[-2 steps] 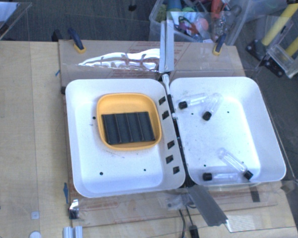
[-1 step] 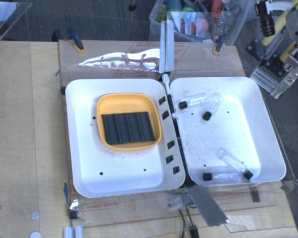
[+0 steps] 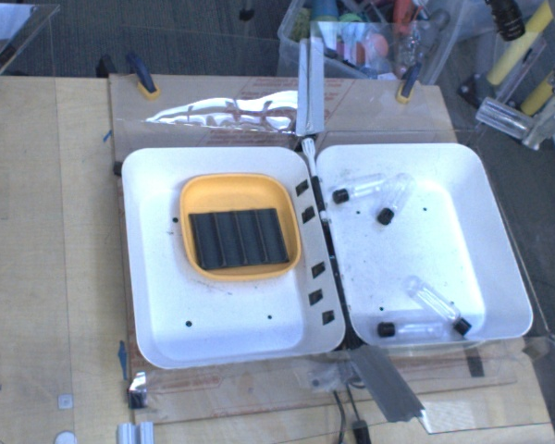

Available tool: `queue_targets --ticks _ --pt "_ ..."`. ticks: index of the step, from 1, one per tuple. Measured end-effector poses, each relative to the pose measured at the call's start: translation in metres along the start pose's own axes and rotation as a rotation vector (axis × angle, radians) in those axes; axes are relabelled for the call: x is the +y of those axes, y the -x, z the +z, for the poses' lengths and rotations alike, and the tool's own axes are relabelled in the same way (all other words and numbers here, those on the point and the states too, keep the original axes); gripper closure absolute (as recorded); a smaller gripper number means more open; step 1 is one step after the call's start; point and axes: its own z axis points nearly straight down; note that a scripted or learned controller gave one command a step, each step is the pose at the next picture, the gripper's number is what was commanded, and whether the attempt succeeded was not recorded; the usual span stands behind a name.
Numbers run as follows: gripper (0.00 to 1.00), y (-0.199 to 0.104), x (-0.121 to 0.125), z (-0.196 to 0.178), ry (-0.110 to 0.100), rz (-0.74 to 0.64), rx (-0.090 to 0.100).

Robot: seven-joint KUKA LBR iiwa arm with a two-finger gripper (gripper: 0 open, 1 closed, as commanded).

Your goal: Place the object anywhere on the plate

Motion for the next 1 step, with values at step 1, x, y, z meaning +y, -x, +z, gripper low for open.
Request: queue_targets --ticks 1 --pt "1.0 -0.0046 0.0057 -0.0747 0.0 -0.293 -0.001"
